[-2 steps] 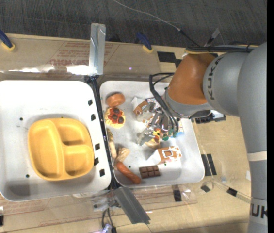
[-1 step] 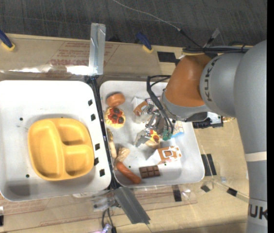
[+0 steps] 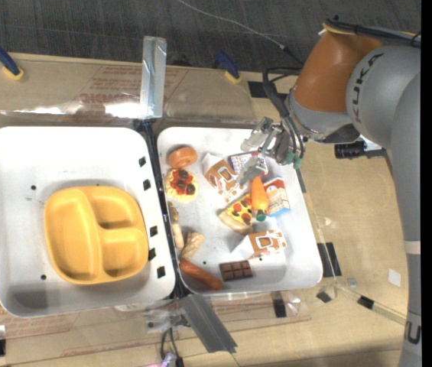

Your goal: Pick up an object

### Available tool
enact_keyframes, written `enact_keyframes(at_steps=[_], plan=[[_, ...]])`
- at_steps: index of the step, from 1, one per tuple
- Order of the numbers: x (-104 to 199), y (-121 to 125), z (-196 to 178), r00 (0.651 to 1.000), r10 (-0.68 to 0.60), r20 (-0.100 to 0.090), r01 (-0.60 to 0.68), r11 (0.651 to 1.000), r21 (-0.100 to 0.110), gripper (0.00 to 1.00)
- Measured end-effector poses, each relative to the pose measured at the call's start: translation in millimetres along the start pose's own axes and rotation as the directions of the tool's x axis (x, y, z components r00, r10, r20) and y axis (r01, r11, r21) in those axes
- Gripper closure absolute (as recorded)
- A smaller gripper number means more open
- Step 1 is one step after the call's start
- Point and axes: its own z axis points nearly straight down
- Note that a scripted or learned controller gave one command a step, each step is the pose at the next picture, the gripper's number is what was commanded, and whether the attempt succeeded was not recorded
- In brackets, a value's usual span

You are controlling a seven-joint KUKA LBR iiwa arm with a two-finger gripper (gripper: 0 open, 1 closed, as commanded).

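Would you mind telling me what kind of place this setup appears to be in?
Most likely a robotics lab bench for grasping trials. A KUKA arm reaches over two shallow white bins taped and clamped to a board, the right one holding toy food such as a carrot, the left one a yellow divided tray.

The gripper [image 3: 265, 145] is too small and cluttered to show how its parts stand, the arm [image 3: 388, 75] runs off the right edge, and the toy foods beneath the carrot [image 3: 258, 196] — partly overlapped — stay unidentifiable.
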Motion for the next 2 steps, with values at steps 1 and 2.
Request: enact_keyframes(at_steps=[1,2], plan=[[14,32,66,0.981,-0.193,0.028,0.193,0.981,0.002,0.0],[2,-4,64,0.921,-0.389,0.034,0.389,0.921,0.002,0.0]])
